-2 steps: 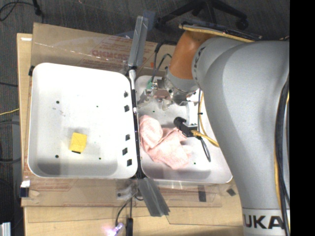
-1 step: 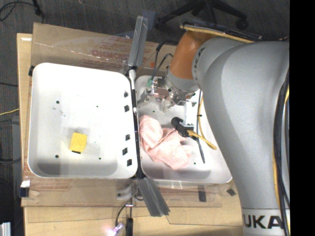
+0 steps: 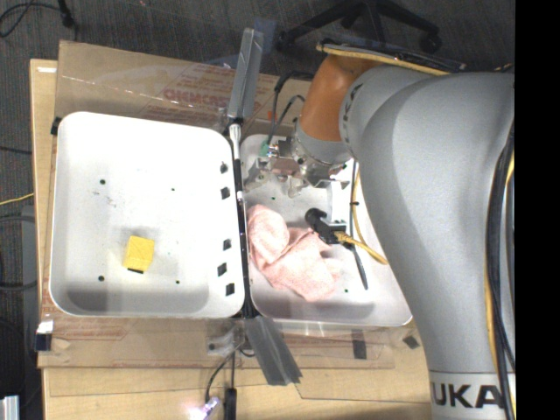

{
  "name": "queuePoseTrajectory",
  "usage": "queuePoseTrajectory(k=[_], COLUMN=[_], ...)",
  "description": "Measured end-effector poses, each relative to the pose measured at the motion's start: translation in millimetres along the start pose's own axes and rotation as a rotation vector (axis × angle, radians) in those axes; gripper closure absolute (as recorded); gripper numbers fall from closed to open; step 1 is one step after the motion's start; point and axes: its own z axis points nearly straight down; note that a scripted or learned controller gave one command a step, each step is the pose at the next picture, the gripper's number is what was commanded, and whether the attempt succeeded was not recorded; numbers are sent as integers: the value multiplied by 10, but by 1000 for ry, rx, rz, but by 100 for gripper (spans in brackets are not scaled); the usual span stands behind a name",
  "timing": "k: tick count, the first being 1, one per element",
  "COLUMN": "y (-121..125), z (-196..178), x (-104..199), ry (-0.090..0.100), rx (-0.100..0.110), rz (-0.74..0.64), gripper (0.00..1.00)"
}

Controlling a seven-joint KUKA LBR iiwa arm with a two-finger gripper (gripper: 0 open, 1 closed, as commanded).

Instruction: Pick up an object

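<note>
— Right bin (image 3: 378,303), contents?
— One pink cloth (image 3: 293,256), crumpled, mid-bin. Hand (image 3: 282,170) at the bin's far end, near the cloth, above it in the view.
— Hand's grip?
— Cannot tell.
— Left bin (image 3: 131,164)?
— One yellow block (image 3: 138,254), near the front.

crumpled pink cloth (image 3: 293,256) (right bin (image 3: 385,309)), yellow block (image 3: 139,254)

The arm (image 3: 437,234) hides the right bin's (image 3: 289,311) right wall from you, and the picture's lower edge cuts the arm off. The pincer (image 3: 282,171) is too small and cluttered for you to read. In the left bin (image 3: 131,147), dark specks (image 3: 102,182) are too small to identify.
</note>
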Motion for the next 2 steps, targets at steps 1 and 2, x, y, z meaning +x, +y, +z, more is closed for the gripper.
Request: queuePoseTrajectory(k=[1, 2], y=[2, 55], z=[-13, 24], x=[11, -430], ry=[-8, 14], rx=[-2, 5], rz=[-97, 124], gripper=[0, 0])
